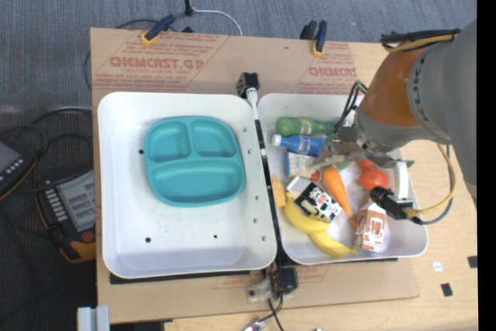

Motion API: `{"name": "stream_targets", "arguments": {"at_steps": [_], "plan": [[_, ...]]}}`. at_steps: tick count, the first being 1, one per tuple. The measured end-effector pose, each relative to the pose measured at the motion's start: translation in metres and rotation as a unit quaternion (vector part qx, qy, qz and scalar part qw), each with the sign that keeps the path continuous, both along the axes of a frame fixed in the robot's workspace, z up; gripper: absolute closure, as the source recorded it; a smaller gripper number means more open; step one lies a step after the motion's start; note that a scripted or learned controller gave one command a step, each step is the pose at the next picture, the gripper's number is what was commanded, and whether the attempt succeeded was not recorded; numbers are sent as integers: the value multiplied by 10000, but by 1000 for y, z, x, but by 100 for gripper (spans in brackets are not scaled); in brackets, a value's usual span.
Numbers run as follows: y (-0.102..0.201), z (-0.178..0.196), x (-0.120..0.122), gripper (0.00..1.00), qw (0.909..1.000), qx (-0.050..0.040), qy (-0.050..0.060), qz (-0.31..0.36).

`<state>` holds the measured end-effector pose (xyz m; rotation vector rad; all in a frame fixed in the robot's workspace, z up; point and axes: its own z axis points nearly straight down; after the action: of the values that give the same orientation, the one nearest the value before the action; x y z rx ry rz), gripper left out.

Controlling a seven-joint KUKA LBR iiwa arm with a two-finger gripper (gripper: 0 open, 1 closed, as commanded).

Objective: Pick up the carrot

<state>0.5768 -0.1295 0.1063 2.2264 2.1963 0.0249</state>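
Observation:
The carrot is orange and lies at a slant in the middle of the right bin, thick end up-left and tip toward the bin's front. My gripper hangs low just above the carrot's thick end, among the packed items. The grey arm with its orange band comes in from the right and hides the bin's back right corner. I cannot see whether the gripper touches the carrot.
Around the carrot are a green bottle, a blue-capped bottle, a black-and-white cow-patterned toy, a banana, a red tomato and a small carton. The left bin holds a teal divided plate.

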Motion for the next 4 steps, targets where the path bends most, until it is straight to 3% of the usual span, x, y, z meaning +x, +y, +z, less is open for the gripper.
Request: {"name": "stream_targets", "arguments": {"at_steps": [1, 2, 3, 4], "plan": [[-1, 0, 0, 0, 10000, -7, -2, -3], [0, 10, 0, 100, 10000, 2, 8, -2], [-4, -16, -65, 100, 9898, -54, 14, 1422], [-26, -16, 3, 100, 9755, -39, 72, 2200]]}}
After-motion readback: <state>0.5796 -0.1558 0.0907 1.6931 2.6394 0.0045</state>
